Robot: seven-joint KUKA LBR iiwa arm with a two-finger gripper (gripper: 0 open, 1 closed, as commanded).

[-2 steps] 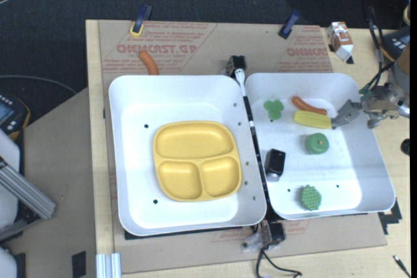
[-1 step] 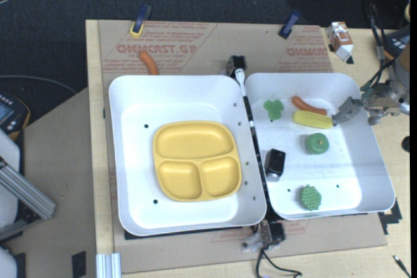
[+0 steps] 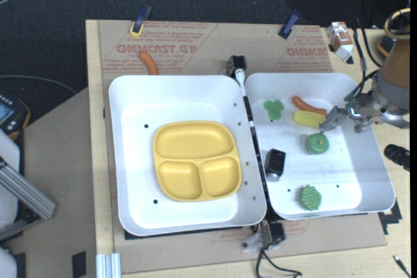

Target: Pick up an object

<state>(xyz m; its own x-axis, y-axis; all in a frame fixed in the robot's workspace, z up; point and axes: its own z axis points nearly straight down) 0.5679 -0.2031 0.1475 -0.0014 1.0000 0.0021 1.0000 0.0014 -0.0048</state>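
Note:
The right bin (image 3: 365, 166) holds several small things. A green round fruit (image 3: 317, 143) lies near its middle, with a yellow banana-like piece (image 3: 307, 118) and an orange sausage (image 3: 305, 103) just above it. A green leafy piece (image 3: 273, 108) lies to their left, a black block (image 3: 275, 162) by the bin's left wall, and a green grape bunch (image 3: 310, 197) near the front. My gripper (image 3: 342, 118) hangs over the bin's right part, just right of the banana and above the round fruit. Nothing shows as held.
The left bin (image 3: 130, 140) bears a yellow divided plate (image 3: 195, 159). An orange sausage (image 3: 149, 62) lies on the cardboard behind it. Clamps (image 3: 138, 21) pin the board's back edge. The arm (image 3: 394, 84) enters from the right over the bin's rim.

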